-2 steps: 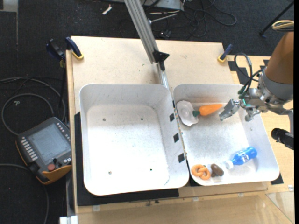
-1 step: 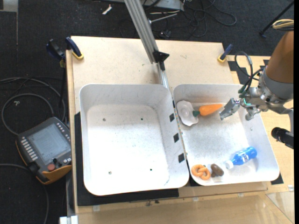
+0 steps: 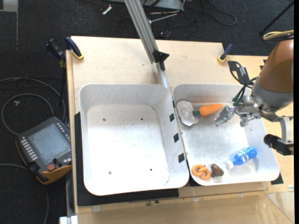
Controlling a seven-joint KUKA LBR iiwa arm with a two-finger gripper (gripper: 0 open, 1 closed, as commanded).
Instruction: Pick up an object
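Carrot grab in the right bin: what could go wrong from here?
1. The carrot lies with one end against the white shell-like piece; a push from the gripper could shove both along rather than lift one.
2. Both sit close to the divider between the bins, so the carrot may get wedged there.
3. The gripper is beside the carrot's right tip, not over its middle, so closing here would likely catch the tapered end and slip.
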